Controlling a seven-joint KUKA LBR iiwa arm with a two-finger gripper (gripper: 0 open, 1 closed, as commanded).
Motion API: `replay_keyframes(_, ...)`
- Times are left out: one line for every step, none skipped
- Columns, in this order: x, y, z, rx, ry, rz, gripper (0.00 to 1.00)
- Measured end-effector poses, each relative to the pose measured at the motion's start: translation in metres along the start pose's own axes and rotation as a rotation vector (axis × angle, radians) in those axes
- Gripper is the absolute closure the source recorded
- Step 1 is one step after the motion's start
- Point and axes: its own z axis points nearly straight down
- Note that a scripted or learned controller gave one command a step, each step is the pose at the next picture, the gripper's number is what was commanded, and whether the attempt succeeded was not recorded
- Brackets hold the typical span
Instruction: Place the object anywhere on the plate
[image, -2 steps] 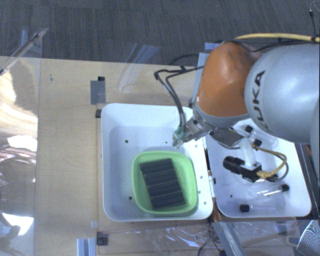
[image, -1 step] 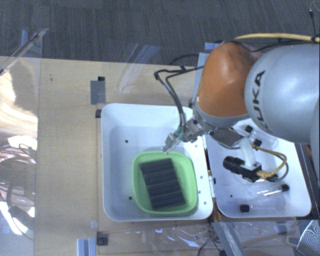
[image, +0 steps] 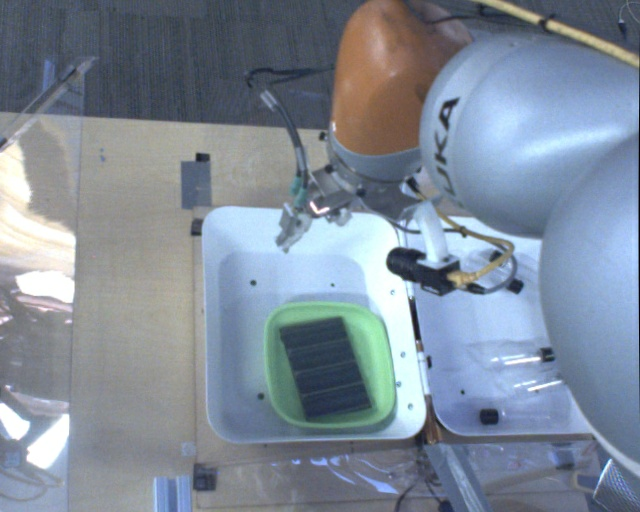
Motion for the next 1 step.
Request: replay_keyframes(0.0014, 0.0020, -0.0116, -0.007, -0.002, -0.008, 1.00)
